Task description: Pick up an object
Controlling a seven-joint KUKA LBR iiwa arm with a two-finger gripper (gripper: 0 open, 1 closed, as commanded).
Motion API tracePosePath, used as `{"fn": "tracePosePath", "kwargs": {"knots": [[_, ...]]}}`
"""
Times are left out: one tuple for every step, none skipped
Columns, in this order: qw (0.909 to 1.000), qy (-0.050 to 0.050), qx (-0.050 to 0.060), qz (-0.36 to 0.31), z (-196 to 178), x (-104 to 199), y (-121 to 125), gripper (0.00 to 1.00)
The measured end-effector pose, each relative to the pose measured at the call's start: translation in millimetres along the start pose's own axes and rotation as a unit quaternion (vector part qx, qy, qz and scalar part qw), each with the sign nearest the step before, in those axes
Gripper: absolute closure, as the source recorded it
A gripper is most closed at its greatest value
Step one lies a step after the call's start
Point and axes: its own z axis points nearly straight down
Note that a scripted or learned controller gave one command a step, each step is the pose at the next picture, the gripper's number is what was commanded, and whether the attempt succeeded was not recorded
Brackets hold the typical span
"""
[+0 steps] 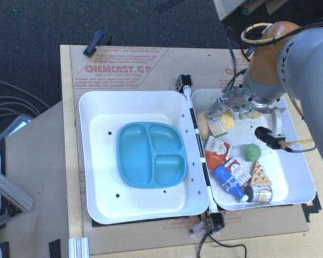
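We are hovering the gripper over the right bin, near the waffle; finger state: cannot tell. We are advising a straight descent, centred on one item.

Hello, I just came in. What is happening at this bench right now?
A grey robot arm with an orange band reaches in from the right and hangs low over the far end of the right bin. Its gripper sits just above a yellowish item there. I cannot tell whether it holds anything. Nearer in that bin lie a green ball, a blue bottle and an orange packet. The left bin holds a blue divided plate.
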Motion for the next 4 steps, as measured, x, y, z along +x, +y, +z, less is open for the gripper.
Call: {"fn": "tracePosePath", "kwargs": {"knots": [[1.0000, 0.000, -0.001, 0.000, -10.5, 0.1, 0.8, 1.00], [1.0000, 0.000, -0.001, 0.000, -10.1, 0.2, 0.6, 0.00], [1.0000, 0.002, 0.005, 0.001, 13.5, 4.9, 23.6, 0.00], [1.0000, 0.001, 0.005, 0.001, 13.4, 6.7, 23.6, 0.00]]}}
